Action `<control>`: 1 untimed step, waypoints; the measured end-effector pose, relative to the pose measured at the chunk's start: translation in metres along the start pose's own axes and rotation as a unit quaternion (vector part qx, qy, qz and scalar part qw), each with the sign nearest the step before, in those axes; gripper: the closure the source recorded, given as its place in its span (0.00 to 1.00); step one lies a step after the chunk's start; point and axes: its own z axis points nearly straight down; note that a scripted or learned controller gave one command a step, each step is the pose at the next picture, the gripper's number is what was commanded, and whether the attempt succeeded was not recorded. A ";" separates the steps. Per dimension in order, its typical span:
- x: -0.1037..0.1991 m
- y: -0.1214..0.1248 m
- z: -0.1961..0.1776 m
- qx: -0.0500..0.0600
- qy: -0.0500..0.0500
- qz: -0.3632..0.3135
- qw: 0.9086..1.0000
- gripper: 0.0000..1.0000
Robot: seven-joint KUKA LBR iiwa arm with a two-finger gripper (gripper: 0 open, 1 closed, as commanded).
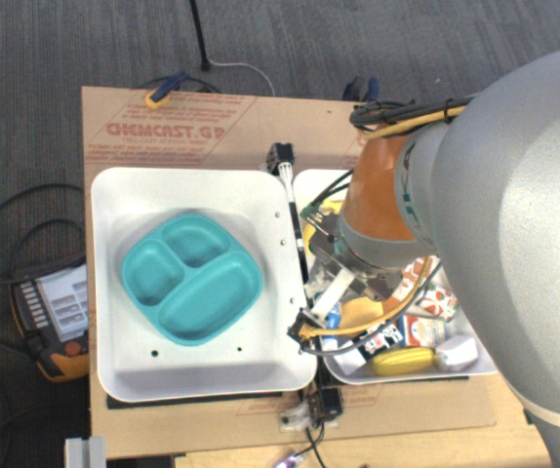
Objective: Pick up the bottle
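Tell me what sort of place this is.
Most likely a robotics lab test bench, not a home. A grey robot arm with an orange band reaches over two shallow white plastic bins on a cardboard sheet, with loose cables on grey carpet.

Divided plate (192, 277) sits in the left bin (114, 203); right bin (397, 373), just beside it, is crowded with objects under the arm (495, 203).

Lighting's pretty even and bright, looks like soft overhead light, no harsh glare. The left bin (109, 261) is nearly blown out white, with just faint shading inside its walls. The arm (514, 213) looms huge and soft, out of focus. Clutter under the wrist sits in shadow, a bit mushy.
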 end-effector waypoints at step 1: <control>-0.057 0.088 -0.028 -0.003 0.002 -0.054 0.999 1.00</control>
